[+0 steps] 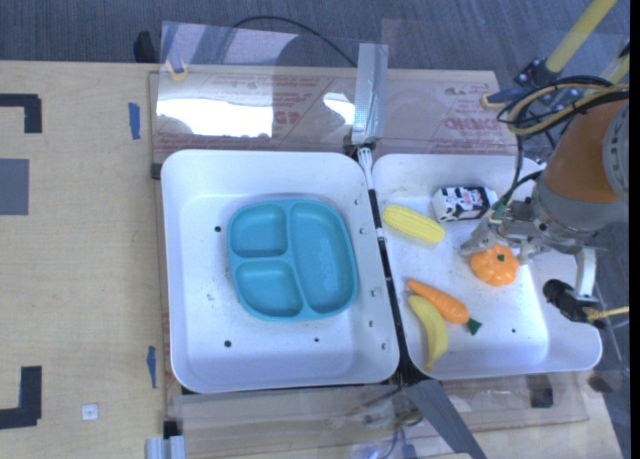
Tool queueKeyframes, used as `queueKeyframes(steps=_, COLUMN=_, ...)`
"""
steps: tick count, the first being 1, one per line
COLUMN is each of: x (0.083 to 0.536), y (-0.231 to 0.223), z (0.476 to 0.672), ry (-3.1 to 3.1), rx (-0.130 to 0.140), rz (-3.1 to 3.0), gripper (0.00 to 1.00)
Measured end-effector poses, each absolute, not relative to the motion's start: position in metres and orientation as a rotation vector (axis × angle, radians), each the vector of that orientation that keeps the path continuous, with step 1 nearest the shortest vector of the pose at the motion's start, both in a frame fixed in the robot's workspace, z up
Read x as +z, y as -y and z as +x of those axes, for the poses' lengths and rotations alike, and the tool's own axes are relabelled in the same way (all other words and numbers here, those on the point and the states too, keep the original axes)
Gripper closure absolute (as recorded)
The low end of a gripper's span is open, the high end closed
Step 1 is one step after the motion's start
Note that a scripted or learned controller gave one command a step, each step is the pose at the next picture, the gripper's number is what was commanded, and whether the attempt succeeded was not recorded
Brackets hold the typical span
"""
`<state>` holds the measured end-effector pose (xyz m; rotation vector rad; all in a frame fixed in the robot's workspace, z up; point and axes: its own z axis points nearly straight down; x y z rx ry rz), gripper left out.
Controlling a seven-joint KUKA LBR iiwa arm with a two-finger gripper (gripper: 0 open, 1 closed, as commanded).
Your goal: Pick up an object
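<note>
My gripper point(499, 243) hangs low over the right part of the right bin point(570, 342). Directly under it and touching its tip sits a small orange pumpkin point(494, 268); I cannot see whether the pumpkin is gripped. A yellow corn cob point(413, 224) lies to the left near the divider. Behind the corn is a black-and-white patterned can point(462, 202). In front, an orange carrot point(440, 301) lies across a yellow banana point(431, 329).
The left bin point(190, 347) holds a blue divided plate point(293, 257). A clear plastic sheet stands behind both bins. The grey arm with its orange band point(590, 152) comes in from the right, with yellow cables above it.
</note>
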<state>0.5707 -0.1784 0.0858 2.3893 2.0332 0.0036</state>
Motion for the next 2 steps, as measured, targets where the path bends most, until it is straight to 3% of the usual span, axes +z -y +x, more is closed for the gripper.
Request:
queueKeyframes(steps=1, x=0.095, y=0.179, z=0.572, ry=-2.030, rx=0.007, rz=2.387, gripper=1.00)
queueKeyframes(steps=2, x=0.219, y=0.156, z=0.614, ry=-1.997, rx=0.011, rz=2.415, gripper=1.00)
